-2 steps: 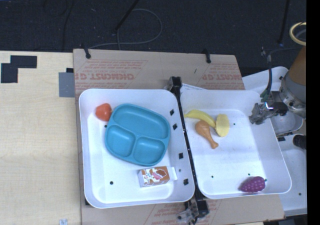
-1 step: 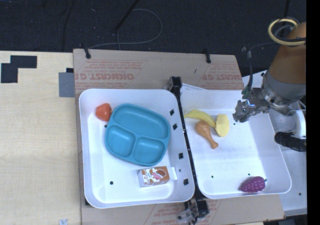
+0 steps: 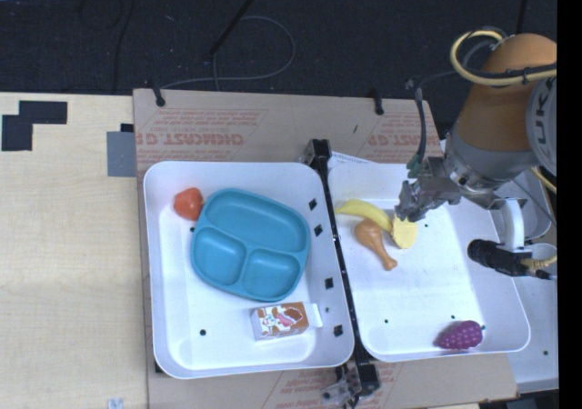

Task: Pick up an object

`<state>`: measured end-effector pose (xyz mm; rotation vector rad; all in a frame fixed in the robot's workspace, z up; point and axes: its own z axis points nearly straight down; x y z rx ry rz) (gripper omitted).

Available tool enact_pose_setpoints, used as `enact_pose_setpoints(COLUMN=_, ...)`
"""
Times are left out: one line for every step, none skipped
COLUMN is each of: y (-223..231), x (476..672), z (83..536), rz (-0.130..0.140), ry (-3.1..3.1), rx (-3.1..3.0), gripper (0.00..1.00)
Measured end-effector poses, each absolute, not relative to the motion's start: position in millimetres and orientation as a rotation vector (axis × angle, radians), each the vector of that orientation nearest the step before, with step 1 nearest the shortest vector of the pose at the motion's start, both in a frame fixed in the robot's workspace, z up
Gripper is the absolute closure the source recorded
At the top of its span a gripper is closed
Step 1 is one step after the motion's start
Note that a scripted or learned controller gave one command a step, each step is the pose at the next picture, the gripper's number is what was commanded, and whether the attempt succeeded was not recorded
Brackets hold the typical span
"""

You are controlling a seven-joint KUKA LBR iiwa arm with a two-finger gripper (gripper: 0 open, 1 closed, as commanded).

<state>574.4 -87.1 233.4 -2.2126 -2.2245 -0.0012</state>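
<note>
While the gripper (image 3: 409, 214) hangs over the right bin (image 3: 509, 330), whether it grips anything cannot be told. It touches a yellow wedge (image 3: 406, 234), with a banana (image 3: 363, 212) and drumstick (image 3: 376, 242) beside. Open floor stretches toward the grapes (image 3: 460, 335) by the near rim.

A robotics lab — cardboard-lined bench (image 3: 73, 244), white bins (image 3: 173, 344), loose cables (image 3: 255, 25), toy food.
</note>
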Motion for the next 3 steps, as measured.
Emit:
enact_pose_setpoints(y=-29.0, x=571.7, z=222.8, rz=0.002, ry=-2.223, rx=-2.213, gripper=1.00)
enact_pose_setpoints(y=18.0, x=567.5, z=232.5, rz=0.002, ry=-2.224, rx=-2.217, gripper=1.00)
enact_pose_setpoints(y=68.3, x=562.7, z=240.3, rz=0.000, ry=-2.224, rx=-2.214, gripper=1.00)
